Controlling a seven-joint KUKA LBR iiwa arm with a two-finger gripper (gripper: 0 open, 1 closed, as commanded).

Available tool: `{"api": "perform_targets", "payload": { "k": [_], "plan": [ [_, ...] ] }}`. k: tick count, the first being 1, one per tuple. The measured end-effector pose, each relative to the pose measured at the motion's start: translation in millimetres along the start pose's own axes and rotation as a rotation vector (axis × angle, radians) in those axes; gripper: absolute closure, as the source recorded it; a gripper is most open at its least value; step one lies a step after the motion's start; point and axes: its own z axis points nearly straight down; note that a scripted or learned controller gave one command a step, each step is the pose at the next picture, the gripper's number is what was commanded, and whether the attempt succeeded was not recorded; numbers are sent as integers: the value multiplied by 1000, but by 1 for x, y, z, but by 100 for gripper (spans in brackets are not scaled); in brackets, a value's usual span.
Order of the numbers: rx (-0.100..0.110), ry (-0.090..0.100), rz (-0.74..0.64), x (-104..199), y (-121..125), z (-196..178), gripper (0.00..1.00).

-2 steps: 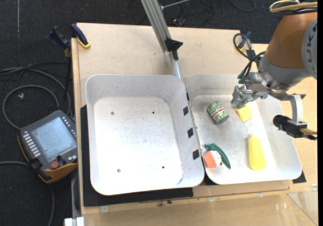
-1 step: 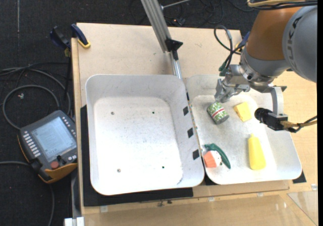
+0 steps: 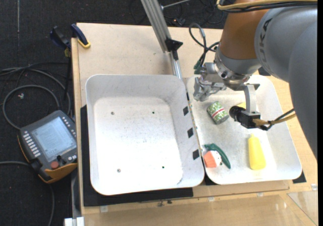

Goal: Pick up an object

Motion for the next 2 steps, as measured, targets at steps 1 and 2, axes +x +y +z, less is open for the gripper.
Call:
{"api": "perform_targets", "payload": {
  "k": [1, 2],
  "plan": [
    [0, 0, 0, 51, 5, 5, 100],
    [-2, 0, 1, 96, 27, 3, 100]
  ]
}}
